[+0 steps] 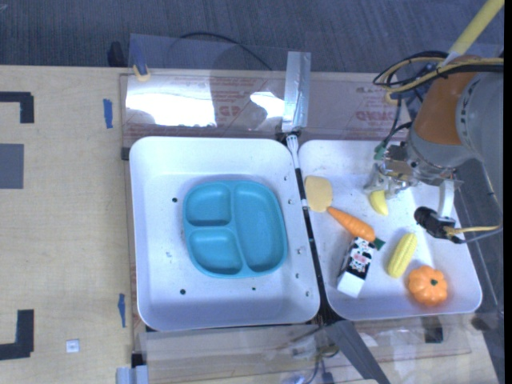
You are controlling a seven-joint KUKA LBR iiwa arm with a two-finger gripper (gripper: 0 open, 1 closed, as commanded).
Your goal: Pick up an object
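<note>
1. The arm [452,110] reaches in from the right of the frame and bends down over the upper part of the right bin [472,298], so the gripper [390,184] hangs low among the toys there
2. A small yellow piece [378,202] lies directly under the gripper, touching or almost touching its tip; it looks like the likely target, being the nearest thing to the tool
3. Whether the gripper is released or clenched cannot be told: its metal parts and cables crowd together, and nothing is clearly seen grasped
4. The other candidates sit lower in the same bin: a pale yellow wedge [318,193] by the divider, a carrot [352,222] just below it, a black-and-white carton [357,265], a corn cob [401,254] and an orange pumpkin [427,286] toward the lower right
5. They lie loosely scattered, mostly apart, which leaves room for a descent from above
6. The left bin [152,214] holds a blue divided tray [236,228] at centre frame, well apart from the arm
7. A black fitting [432,222] with a yellow lead juts out beside the wrist; its purpose is unclear
8. The arm's upper links are cut off by the right edge, and glare on the clear sheet [200,102] behind the bins blurs that area
</note>
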